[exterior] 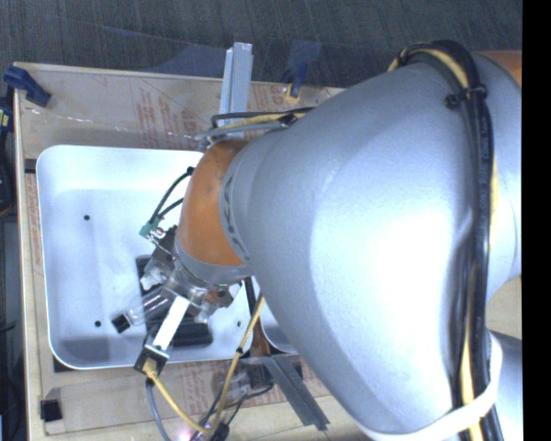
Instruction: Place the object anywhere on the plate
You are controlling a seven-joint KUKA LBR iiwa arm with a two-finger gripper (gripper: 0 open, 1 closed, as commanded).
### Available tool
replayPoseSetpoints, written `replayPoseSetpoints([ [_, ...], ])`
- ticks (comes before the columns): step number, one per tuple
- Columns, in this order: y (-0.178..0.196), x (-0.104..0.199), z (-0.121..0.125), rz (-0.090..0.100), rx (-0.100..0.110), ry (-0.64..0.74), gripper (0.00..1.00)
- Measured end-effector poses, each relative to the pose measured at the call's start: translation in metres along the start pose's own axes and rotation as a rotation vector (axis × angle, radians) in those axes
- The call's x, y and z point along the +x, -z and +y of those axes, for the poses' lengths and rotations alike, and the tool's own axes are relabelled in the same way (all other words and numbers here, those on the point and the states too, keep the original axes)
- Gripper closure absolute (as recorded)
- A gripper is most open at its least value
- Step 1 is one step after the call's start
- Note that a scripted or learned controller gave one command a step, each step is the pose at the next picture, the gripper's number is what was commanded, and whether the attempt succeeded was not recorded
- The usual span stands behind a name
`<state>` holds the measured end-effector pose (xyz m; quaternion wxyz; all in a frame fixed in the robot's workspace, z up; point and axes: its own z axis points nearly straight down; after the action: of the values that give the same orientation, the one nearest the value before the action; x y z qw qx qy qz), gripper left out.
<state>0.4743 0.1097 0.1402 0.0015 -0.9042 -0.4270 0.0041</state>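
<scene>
camera view. i am looking down at a slant on the bench [92,402], and the grey arm [367,246] is filling the right and centre of the frame, its bulk covering most of the right-hand bin [277,340], of which a curved white sliver is showing at lower centre. the orange band [207,214] is sitting just left of centre, above the wrist. below it the gripper [161,324] is reaching down and to the left into the left bin [73,209], near that bin's lower right corner. a white finger-like bar is slanting toward the lower left, and dark parts are lying beside and beneath it; i cannot tell how the hand is set, nor whether anything is sitting in it.

a small dark piece [121,322] is lying on the bin floor just left of the gripper; i cannot tell whether this is the task's object or a part of the tool. i cannot make out the plate anywhere in this frame. two tiny dark specks are marking the bin floor at upper left and lower left.

yellow and black cables [473,246] are running down the arm at the right, and further cables are trailing out from the wrist toward the bottom edge. a blue clamp [26,83] is gripping the bench's upper left corner.
</scene>
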Motion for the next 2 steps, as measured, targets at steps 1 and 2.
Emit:
replayPoseSetpoints([
  [1,0.009,0.000,0.000,-0.002,0.001,0.007,1.00],
  [2,0.019,0.032,0.001,0.002,-0.003,0.209,1.00],
])
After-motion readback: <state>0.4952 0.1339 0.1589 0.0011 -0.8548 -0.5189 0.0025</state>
